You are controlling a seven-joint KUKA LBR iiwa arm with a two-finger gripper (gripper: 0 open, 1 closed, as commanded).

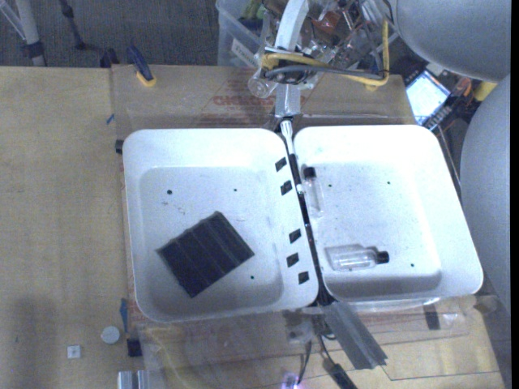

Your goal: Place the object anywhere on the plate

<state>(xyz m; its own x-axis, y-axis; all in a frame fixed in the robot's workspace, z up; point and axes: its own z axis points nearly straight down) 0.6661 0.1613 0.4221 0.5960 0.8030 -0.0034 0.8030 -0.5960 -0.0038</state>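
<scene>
While the gripper (285,96) hung above the far end of the divide between the bins, its fingers' state could not be told. Right of that divide lay two clear black-capped vials (357,258) (311,186); left, a dark ribbed plate (204,252).

Clear bottle (355,258) flat, right bin (422,148)

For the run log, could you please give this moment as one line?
tool: above bins' far edge | clear bottle: lying in right bin | dark ridged plate: left bin

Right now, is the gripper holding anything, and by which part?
Cannot tell: the gripper sits above the bins' far edge. The clear bottle lies in the right bin.
</scene>
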